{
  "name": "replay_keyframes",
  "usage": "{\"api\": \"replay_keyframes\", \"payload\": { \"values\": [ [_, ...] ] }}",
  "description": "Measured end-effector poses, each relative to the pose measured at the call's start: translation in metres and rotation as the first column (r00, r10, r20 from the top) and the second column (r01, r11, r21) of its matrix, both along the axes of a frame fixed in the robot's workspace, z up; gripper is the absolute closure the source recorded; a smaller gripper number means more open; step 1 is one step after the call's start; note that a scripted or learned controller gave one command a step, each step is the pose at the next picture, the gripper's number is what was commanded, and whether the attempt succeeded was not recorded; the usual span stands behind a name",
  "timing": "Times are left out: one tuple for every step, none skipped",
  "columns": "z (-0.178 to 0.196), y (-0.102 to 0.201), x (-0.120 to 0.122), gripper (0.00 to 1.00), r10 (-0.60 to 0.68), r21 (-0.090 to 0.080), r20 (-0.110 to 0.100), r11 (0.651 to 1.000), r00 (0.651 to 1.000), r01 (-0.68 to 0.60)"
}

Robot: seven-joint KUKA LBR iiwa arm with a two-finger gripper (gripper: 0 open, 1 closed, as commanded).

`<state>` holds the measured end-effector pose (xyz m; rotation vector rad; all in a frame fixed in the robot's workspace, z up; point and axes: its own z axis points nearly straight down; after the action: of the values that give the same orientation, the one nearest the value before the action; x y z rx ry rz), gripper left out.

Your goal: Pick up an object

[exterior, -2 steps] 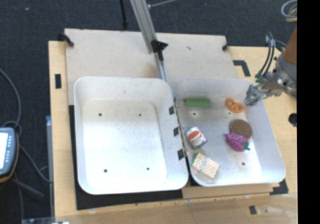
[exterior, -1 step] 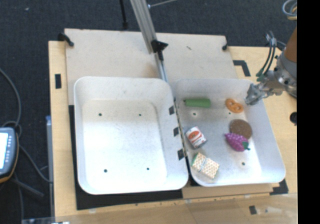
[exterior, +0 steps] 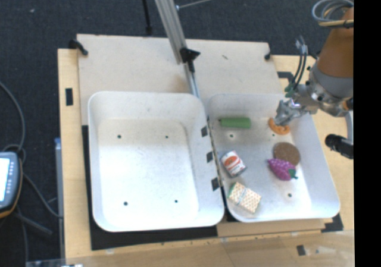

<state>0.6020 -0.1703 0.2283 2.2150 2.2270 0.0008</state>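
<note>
Orange disc just beneath claw

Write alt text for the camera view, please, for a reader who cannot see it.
A grey arm's gripper hangs over an orange piece in the right bin, which also holds a green block, can, brown disc, purple grapes and patterned box.
</note>
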Motion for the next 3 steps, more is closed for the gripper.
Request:
{"api": "replay_keyframes", "payload": {
  "values": [
    [0.010, 0.053, 0.013, 1.00, 0.002, 0.001, 0.003, 1.000, 1.000, -0.002],
    [0.005, 0.112, 0.012, 1.00, 0.002, 0.001, 0.000, 1.000, 1.000, -0.002],
    [0.011, 0.163, 0.007, 1.00, 0.002, 0.002, -0.001, 1.000, 1.000, -0.002]
  ]
}}
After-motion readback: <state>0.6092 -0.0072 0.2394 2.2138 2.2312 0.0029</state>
